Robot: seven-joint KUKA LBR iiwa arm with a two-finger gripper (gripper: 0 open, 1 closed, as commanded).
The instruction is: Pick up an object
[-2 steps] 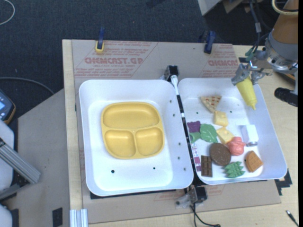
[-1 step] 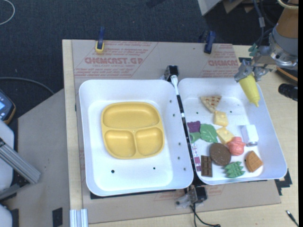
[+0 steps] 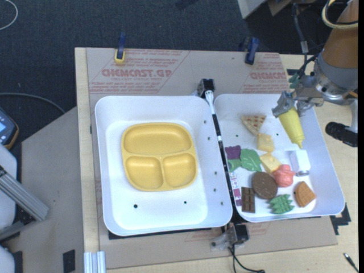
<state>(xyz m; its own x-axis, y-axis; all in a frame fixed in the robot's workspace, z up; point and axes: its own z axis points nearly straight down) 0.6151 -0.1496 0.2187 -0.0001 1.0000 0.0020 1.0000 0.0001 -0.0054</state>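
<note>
My gripper (image 3: 293, 105) hangs over the far right part of the right bin (image 3: 325, 172), right at the upper end of a yellow squeeze bottle (image 3: 294, 128). The bottle lies slanted, its top tucked under the gripper, and contact between them is unclear. Small toy foods sit in the same bin: a pizza slice (image 3: 253, 122), a pale cheese cube (image 3: 265, 142), a green leaf (image 3: 249, 160), a brown round cookie (image 3: 264, 185), a red-pink piece (image 3: 283, 176), an orange waffle (image 3: 304, 193) and a chocolate bar (image 3: 248, 198).
The left bin (image 3: 108, 127) holds a yellow divided plate (image 3: 159, 155). A black cable and clamp (image 3: 208, 90) run along the seam between the bins. Blue clamps (image 3: 251, 50) grip the far edge of the board. The arm's orange band (image 3: 341, 47) rises at the upper right.
</note>
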